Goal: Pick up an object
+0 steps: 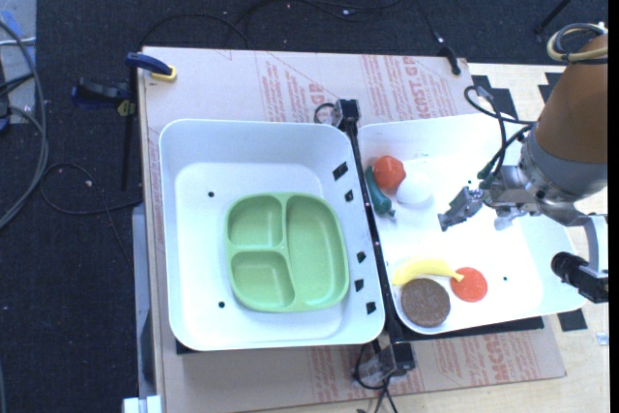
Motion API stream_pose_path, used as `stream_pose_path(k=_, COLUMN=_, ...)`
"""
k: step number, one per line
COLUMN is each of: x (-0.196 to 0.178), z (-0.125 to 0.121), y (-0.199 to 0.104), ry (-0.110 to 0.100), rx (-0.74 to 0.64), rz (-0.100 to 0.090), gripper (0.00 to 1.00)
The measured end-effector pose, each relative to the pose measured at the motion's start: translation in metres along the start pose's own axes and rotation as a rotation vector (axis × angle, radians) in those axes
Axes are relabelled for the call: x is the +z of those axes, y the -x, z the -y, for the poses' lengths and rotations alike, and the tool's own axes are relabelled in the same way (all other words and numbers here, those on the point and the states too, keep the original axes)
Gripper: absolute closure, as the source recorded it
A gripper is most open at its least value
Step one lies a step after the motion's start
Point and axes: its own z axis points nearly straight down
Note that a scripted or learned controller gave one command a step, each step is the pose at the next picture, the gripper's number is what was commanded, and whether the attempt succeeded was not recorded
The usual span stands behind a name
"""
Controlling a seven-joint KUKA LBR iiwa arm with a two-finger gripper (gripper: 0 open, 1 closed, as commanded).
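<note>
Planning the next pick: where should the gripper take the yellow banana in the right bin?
Grip the yellow banana at its middle, from above, fingers across its narrow width. It lies flat, long axis left-right, its underside close against the brown round disc, so the ends offer less room.

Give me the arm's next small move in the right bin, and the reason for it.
Probably ease the gripper leftward and down toward the white ball. It hangs in the right bin beside the ball, with nothing visibly held, and the ball is the nearest object.
</note>
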Motion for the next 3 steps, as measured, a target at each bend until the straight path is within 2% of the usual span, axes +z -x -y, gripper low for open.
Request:
stream_pose_path(k=1, x=-0.003, z=-0.001, y=0.000, ry=0.006, rx=-0.001, rz=0.000, gripper=0.00)
stream_pose_path(k=3, x=0.111, z=-0.014, y=0.008, ry=0.001, rx=0.000, rz=0.000, gripper=0.00)
